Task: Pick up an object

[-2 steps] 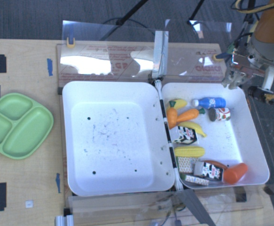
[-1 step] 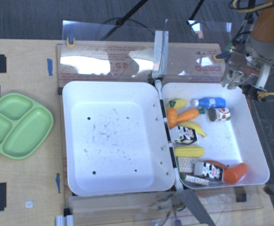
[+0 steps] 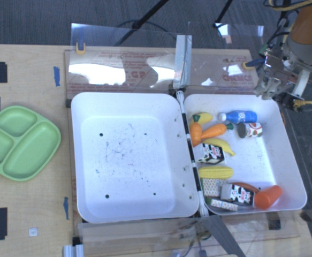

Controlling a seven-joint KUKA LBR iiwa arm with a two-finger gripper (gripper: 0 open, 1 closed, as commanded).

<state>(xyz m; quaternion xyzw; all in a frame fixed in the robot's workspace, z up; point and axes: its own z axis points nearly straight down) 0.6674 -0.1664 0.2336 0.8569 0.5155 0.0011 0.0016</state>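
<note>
Far left I see a green divided plate [image 3: 21, 142]. Left bin [image 3: 129, 103] shows scuffs. Right bin [image 3: 284, 170] is crowded: carrot [image 3: 209, 132], banana [image 3: 223, 145], corn cob [image 3: 215, 172], blue bottle [image 3: 239, 116], and an orange-capped bottle [image 3: 255, 195], part hidden under clutter. Gripper [image 3: 271, 86] sits above the right bin's far corner; its state I cannot tell. Arm cut off at frame edge.

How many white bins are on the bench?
2. The left bin sits beside the green divided plate. The right bin, touching it along the middle, holds the toy food and bottle.
</note>
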